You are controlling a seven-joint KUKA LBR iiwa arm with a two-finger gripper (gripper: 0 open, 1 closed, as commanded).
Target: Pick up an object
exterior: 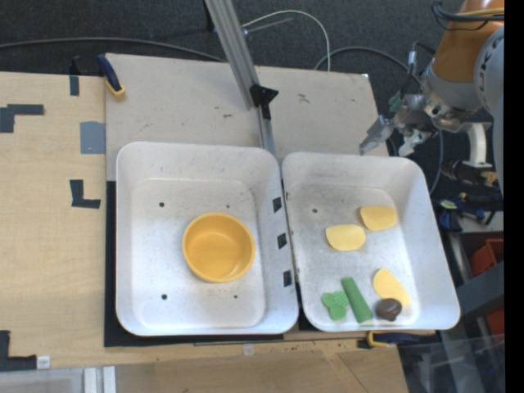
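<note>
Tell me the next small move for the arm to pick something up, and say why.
Probably swing the claw inward and down toward the two pale yellow pieces in the right bin. The claw sits above that bin's far rim, outside it, holding nothing visible. Those pieces lie nearest to it and apart from the crowded green piece and dark round piece at the near edge.

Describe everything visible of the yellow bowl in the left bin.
The yellow bowl is round, smooth and plastic-looking, in one even orange-yellow. It stands upright with its opening facing up and nothing visible inside. It sits on the floor of the left bin, slightly toward the bin's near right, apart from all four walls. Nothing else touches it.
</note>
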